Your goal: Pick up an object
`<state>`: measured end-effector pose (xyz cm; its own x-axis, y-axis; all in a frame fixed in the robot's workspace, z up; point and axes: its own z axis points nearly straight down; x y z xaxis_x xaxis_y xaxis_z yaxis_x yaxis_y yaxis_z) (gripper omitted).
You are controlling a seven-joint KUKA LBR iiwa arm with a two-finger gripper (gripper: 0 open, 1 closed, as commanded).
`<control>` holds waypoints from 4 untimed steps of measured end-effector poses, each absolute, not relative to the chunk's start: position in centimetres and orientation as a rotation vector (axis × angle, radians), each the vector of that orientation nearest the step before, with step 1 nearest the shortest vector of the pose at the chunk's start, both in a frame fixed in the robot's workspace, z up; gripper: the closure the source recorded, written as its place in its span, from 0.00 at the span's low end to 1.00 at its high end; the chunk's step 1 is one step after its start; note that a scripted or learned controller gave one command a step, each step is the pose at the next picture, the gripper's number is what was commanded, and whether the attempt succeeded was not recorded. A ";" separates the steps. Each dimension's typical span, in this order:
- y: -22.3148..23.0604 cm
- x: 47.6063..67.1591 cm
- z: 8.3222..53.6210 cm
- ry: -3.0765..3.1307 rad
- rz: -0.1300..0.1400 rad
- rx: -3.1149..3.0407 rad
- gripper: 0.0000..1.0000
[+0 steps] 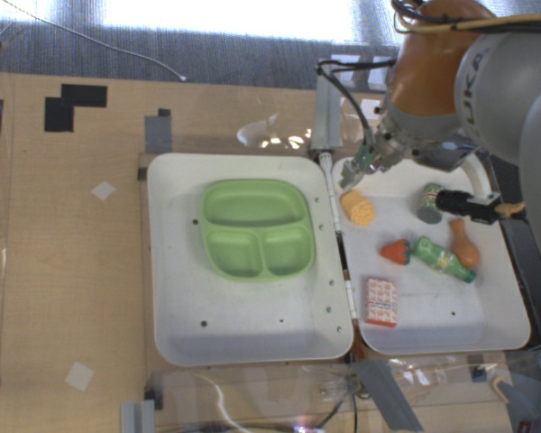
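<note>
Probably light, hard and a little slick, the yellow corn cob (358,209) lies near the right bin's (451,336) upper left corner, best pinched across its middle, just below the gripper (356,171), which holds nothing visible.

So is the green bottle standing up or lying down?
Lying down. The green plastic bottle rests on its side on the right white bin's floor.
</note>
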<state>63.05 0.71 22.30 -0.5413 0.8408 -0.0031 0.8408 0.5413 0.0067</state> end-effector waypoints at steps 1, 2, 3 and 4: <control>6.1 58.3 19.5 2.596 0.004 1.770 1.00; 9.6 59.6 18.5 2.165 0.003 2.275 1.00; 11.0 56.1 18.4 1.380 -0.001 2.823 1.00; 16.1 51.3 17.9 1.184 -0.003 2.914 1.00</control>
